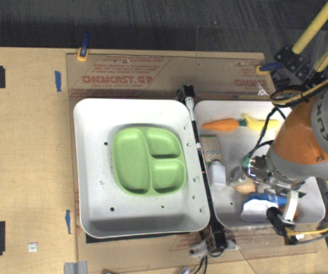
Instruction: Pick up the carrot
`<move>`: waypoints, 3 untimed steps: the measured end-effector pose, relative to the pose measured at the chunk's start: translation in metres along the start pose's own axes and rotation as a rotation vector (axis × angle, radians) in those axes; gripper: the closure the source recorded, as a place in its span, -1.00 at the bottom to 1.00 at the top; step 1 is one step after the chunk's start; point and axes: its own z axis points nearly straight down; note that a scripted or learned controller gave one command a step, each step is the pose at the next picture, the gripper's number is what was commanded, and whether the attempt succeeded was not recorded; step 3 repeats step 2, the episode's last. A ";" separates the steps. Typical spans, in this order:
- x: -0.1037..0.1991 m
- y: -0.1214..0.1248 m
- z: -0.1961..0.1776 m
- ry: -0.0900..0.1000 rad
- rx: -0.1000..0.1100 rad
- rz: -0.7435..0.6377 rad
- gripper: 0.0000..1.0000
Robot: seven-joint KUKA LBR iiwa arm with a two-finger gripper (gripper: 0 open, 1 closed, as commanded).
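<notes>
Orange carrot (221,126) far from claw (254,182)

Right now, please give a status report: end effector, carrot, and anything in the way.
End effector low in right bin, fingers hidden. Carrot lies free at bin's far edge, beside banana. White bottle and other small items between them.

An orange carrot (221,125) lies flat on its side in the right-hand white bin (318,213), toward the bin's eleven o'clock corner. Its length runs from nine o'clock to three o'clock, the three o'clock end just beside a yellow object (260,122).
</notes>
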 end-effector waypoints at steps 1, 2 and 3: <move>0.000 0.000 -0.009 -0.001 -0.002 0.000 1.00; 0.005 -0.002 0.010 0.003 0.001 0.215 1.00; 0.005 -0.002 0.010 0.003 0.001 0.215 1.00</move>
